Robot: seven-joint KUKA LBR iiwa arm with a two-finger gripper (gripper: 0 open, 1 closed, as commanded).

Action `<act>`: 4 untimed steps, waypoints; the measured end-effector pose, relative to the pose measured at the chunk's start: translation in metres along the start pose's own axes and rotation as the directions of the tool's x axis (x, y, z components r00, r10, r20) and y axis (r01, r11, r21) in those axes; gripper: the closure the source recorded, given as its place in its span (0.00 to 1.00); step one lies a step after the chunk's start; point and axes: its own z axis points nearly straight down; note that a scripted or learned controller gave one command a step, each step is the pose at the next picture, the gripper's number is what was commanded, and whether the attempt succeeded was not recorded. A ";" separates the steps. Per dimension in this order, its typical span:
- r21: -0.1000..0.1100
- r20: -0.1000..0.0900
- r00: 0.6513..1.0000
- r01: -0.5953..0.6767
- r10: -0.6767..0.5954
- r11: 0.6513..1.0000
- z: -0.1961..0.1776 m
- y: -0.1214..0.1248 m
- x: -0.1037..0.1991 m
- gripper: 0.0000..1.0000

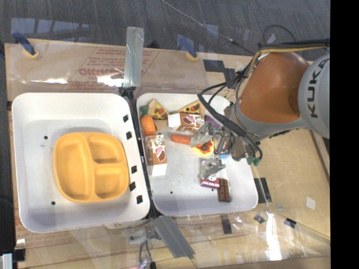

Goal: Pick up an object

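Observation:
The right bin holds a jumble of toy food. An orange carrot lies by its left wall, with a pizza slice above it and a second slice at the top middle. A small printed carton lies left of centre, and a red-orange piece sits beside it. A silvery packet and a brown chocolate bar lie lower right. My gripper hangs low over the bin's right half, right beside a yellow-red toy and just above the packet.
The left bin holds a yellow divided plate. The arm's orange band and its cables overhang the right bin's upper right corner. Tape strips mark the bench around both bins.

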 end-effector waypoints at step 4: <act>-0.001 0.003 0.957 -0.290 0.290 0.957 0.117 -0.007 -0.094 1.00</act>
